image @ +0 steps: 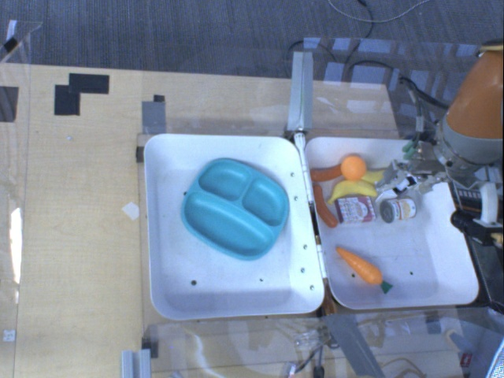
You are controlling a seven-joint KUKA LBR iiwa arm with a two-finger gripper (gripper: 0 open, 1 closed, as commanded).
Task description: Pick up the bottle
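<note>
- Pale wooden bench [79, 235] bearing two shallow white bins: left bin [165, 290] holds a blue divided plastic tray [235, 208]; right bin [441, 282] holds the clutter.
- Small white-and-silver bottle [398, 209] lies on its side near the right bin's middle, long axis roughly left–right, just beside a pink-labelled carton [356, 209].
- Grey two-finger gripper [409, 178] hangs just above and right of the bottle; finger spread cannot be told.
- Nearby: yellow banana [354, 189], orange ball [353, 167], orange carrot [361, 266].

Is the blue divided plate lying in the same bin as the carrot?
No, the blue plate lies in the left bin, the carrot in the right bin.
</note>
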